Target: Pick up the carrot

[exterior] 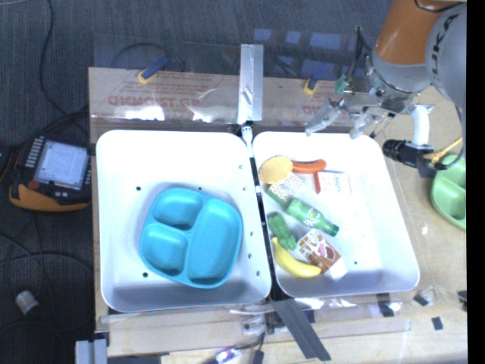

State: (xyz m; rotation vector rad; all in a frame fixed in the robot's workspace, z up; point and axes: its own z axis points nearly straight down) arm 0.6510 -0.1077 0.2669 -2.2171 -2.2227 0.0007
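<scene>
Arm reaches in from right, gripper (337, 123) fingers spread, empty.

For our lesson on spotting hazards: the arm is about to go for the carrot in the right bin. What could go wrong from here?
1. The carrot lies against a yellow round piece and a white card; the pincer may nudge or grab those instead.
2. The carrot sits near the right bin's back wall, so a descending finger could strike the rim.
3. The carrot looks thin and rounded, so it might slip out.
</scene>
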